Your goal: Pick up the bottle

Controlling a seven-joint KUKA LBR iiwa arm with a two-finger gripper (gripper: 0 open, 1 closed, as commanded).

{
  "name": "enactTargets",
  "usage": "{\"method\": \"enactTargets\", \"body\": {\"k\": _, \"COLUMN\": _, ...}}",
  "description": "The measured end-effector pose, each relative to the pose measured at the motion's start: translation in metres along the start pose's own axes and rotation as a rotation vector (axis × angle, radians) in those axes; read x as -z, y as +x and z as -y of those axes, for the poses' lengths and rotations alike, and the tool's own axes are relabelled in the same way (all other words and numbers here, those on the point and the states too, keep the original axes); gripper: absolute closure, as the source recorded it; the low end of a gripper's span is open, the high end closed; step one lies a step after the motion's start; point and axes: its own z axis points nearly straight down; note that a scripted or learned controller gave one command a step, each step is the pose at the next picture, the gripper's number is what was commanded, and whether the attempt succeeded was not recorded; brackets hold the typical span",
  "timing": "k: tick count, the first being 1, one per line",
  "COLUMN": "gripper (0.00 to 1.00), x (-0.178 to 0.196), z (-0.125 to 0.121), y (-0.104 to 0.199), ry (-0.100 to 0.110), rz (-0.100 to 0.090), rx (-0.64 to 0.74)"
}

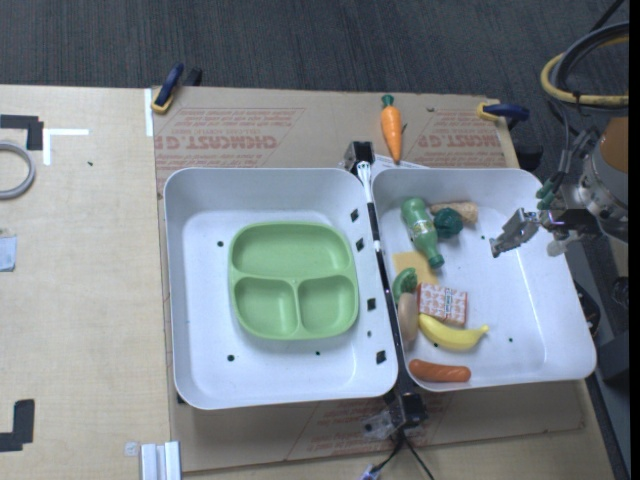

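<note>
Bottle point(421, 229), green, lies on its side in the right bin point(540, 313), near the far left corner, its neck slanting toward the near side; a dark green item point(447, 223) touches its flank, so a grasp across the body looks crowded there. Nearer lie a small printed carton point(443, 303), a banana point(452, 335) and a sausage point(438, 371). Left bin point(190, 298) carries a green divided tray point(294, 281). Tool point(512, 231) hangs over the right bin, well apart from the bottle and holding nothing; whether its fingers are apart or together I cannot tell; I judge the approach not yet begun.
</note>
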Motion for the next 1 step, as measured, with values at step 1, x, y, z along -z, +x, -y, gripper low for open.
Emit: {"method": "enactTargets", "body": {"k": 1, "gripper": 1.00, "x": 0.0094, "z": -0.0005, "y": -0.0004, "ry": 0.000, "rz": 0.001, "rx": -0.001}}
